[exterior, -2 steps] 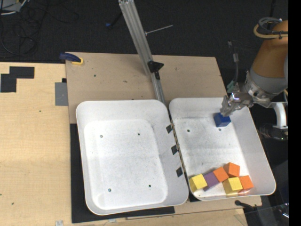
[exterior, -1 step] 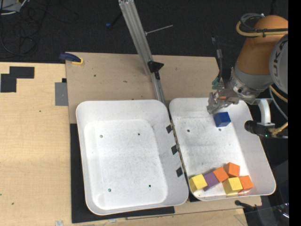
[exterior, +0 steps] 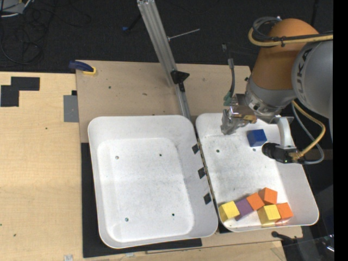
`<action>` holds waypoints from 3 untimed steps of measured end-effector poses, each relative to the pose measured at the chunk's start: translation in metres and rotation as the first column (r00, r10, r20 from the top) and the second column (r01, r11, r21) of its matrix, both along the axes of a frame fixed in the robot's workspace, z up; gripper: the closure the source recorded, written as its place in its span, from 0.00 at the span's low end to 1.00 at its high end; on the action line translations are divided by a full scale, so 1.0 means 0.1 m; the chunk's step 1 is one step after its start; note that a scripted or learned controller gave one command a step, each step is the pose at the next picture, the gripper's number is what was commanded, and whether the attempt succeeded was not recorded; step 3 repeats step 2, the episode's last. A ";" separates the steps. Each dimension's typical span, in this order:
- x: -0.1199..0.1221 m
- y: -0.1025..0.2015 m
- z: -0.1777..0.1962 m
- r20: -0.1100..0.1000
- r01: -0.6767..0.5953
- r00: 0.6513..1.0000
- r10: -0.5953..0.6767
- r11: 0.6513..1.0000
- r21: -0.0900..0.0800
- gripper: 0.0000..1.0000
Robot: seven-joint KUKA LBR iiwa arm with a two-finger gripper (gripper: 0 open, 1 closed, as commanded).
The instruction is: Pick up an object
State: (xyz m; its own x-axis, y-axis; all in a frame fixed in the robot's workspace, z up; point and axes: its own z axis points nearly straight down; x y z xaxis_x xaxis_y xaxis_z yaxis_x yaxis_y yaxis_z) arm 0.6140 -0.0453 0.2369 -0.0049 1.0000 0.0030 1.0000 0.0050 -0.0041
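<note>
Claw (exterior: 230, 125) low at right bin's (exterior: 239, 226) far end, grip state cannot be told, nothing seen held; blue cube (exterior: 256, 137) lies just beside it, so descent may miss or nudge it.

A pale wooden bench (exterior: 38, 145) filled the left and middle, with black patches (exterior: 19, 88) and a grey one (exterior: 70, 107) set into its surface. Beyond its far edge lay dark floor — loose cables (exterior: 24, 15) trailing there — and a slanted aluminium rail (exterior: 160, 42).
</note>
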 end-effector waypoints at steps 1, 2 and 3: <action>0.04 0.59 -0.09 -0.001 0.000 1.000 0.000 1.000 0.000 1.00; 0.06 1.19 -0.04 0.001 0.000 1.000 0.000 1.000 0.000 1.00; 0.06 1.19 -0.04 0.001 0.000 1.000 0.000 1.000 0.000 1.00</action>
